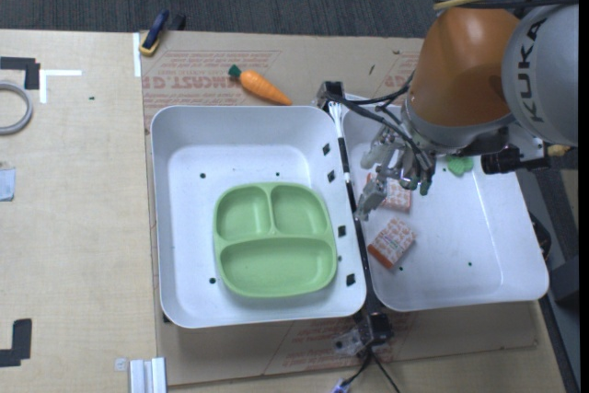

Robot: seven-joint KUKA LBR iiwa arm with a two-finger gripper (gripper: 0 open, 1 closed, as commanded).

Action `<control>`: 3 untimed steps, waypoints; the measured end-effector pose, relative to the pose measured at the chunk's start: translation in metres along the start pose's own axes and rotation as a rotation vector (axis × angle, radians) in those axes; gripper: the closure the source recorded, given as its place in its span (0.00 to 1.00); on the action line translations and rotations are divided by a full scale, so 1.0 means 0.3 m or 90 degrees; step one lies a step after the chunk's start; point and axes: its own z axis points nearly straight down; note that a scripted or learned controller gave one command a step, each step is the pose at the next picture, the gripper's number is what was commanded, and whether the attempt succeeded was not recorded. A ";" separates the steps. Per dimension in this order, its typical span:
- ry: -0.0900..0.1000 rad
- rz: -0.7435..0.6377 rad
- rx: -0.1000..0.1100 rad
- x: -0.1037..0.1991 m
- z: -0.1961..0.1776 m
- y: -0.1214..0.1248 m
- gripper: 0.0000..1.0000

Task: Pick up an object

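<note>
**Arm over the right bin, two small cartons beneath**

A small red-and-white carton (pixel 393 242) lay in the right bin (pixel 479 276), near its left wall. A second carton (pixel 398 197) sat just beyond it, directly under the gripper (pixel 391 175), whose state could not be told. A green object (pixel 459 166), possibly a toy, lay beside the arm. The left bin (pixel 184 152) held a green divided plate (pixel 274 239); a toy carrot (pixel 260 85) lay on the bench.

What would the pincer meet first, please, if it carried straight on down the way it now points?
Probably the small red-and-white packet directly under the pincer in the right bin. Depth is unclear from above, so it may already be touching it.
</note>
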 end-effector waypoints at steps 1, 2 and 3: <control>0.000 -0.203 0.000 -0.025 -0.001 -0.066 0.00; 0.000 -0.321 0.000 0.077 -0.002 -0.135 0.00; -0.001 -0.571 -0.001 0.027 -0.001 -0.127 0.00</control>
